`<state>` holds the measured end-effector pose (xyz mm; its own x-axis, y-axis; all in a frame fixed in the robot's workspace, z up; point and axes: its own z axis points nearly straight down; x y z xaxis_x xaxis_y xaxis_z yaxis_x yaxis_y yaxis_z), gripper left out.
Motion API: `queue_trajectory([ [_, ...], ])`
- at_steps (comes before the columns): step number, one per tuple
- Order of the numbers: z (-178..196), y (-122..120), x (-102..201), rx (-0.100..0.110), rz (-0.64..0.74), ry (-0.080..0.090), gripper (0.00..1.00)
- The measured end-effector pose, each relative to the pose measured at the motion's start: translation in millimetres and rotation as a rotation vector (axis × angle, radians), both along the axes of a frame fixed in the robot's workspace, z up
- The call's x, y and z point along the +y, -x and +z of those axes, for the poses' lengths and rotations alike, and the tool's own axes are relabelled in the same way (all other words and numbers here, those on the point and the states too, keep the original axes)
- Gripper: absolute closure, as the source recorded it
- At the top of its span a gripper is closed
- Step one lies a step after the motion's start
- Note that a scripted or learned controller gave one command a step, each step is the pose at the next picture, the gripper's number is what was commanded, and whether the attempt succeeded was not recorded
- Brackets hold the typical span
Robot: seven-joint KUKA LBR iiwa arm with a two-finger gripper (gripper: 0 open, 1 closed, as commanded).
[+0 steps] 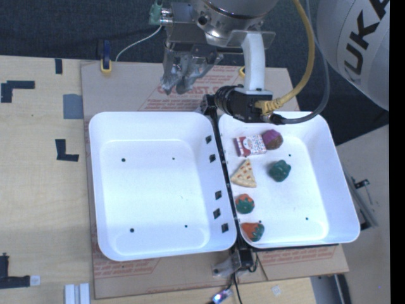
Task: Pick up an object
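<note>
From the camera above the bench, the gripper (179, 81) hangs high over the far edge of the left bin (101, 170), beyond its rim, with nothing between its fingers; whether they stand parted or closed I cannot tell, since they overlap from this angle.

The task's candidates all lie in the right bin (316, 220), in a loose column along its left wall. Farthest sits a red-and-white packet (250, 145), touching a purple lump (273, 138) on its right. Nearer lies a tan wedge (244, 175) like a slice of pizza or cheese, with a dark green lump (279, 170) to its right, apart from it. Nearer still are a small green-and-orange piece (244, 202) and a red-and-green piece (252, 230) by the near rim.

All 6 look like small toy foods, so I judge them light, probably plastic or soft rubber, not fragile, somewhat slippery. The dark green lump stands clearest of wall and neighbours, and seems the easiest to pinch across its rounded middle. The flat wedge and packet would likely need gripping across their narrow sides.
</note>
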<state>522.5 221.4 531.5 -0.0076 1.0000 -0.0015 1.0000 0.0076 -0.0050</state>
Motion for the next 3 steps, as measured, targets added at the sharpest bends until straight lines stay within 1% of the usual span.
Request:
queue_trajectory([
  [1, 1, -9, -84, 0.001, -0.015, 0.003, 1.00],
  [2, 1, 18, -24, 0.001, -0.002, 0.001, 1.00],
  [3, 1, 39, 15, 0.001, -0.003, 0.001, 1.00],
])
